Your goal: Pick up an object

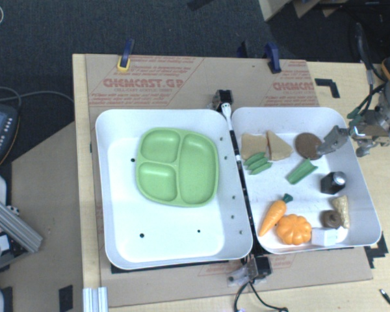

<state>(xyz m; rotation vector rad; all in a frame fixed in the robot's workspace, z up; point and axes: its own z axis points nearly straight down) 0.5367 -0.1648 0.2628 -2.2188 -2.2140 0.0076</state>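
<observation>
This is a robotics lab or test workshop. The evidence centres on the two shallow white plastic bins (117, 194) sitting side by side on a bench: under them lies a brown protective-paper-covered board (201, 83) printed "CHEMCAST", held by a yellow clamp (124, 58) and a blue clamp (272, 57) at its far edge. Left of the bins, loose cables (32, 99) run over dark carpet (84, 12), near a dark handheld control pendant (0, 132).

A divided plate (179, 166) lies in the left bin (110, 174); toy foods (292, 229) fill the right bin (367, 213).
</observation>
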